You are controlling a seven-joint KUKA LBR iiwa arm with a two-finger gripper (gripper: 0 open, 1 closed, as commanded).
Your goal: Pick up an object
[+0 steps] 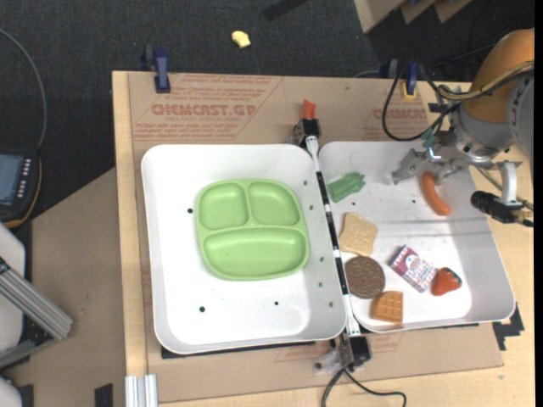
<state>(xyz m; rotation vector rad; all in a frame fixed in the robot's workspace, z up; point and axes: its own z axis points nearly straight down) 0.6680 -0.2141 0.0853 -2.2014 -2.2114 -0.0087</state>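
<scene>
1. While nothing has yet left the right bin (484, 253), a waffle (389, 306), cookie (365, 275), strawberry (446, 281) and small packet (412, 267) lie along its near side.
2. Toast (358, 232) and a green piece (345, 186) lie farther back; the green plate (251, 229) sits in the left bin (170, 227).
3. At the far side, the gripper (422, 163) hangs with fingers spread, just beside the sausage (436, 194), gripping nothing; the pick remains undone.
</scene>
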